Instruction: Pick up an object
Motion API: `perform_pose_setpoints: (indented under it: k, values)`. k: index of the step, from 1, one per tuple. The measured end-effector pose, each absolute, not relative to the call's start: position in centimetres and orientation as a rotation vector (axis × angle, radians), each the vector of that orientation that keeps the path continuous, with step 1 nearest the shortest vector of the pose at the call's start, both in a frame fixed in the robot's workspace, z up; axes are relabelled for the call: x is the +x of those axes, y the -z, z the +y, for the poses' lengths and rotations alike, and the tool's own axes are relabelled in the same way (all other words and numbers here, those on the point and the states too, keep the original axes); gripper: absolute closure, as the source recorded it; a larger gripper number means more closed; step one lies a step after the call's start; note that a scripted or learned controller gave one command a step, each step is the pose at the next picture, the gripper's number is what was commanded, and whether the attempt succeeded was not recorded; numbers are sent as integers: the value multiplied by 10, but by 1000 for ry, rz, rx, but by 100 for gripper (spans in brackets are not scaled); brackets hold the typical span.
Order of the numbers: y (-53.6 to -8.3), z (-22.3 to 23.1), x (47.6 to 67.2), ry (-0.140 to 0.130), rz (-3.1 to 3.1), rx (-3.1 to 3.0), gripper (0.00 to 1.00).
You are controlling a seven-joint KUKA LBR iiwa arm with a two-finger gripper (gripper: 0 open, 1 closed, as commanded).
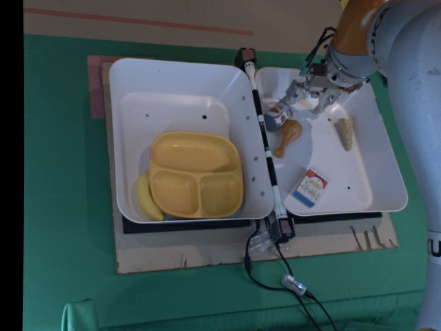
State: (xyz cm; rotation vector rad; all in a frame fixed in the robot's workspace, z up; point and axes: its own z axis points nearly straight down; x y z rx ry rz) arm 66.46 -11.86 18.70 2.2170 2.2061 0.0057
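— What's in the bin [372,185] under the claw [303,102]?
— A drumstick [288,136] just below its spread, empty fingers, a cone [344,132] beside, a small carton [310,187] nearer us.
— And the other bin [172,81]?
— Well left of the claw: a yellow tray [196,174], a banana [147,198] touching it.

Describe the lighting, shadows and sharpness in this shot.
Camera view: soft, even light; the glossy white right bin shows mild sheen without harsh glare; the yellow divided plastic tray casts a faint shadow in the white left bin; the grey arm's gripper looks slightly soft, details small.
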Motion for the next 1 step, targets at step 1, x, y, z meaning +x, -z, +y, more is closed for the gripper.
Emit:
perform_pose_setpoints:
  k: [1]
  values:
    - [-187,-119,665,-6,2206,2217,0]
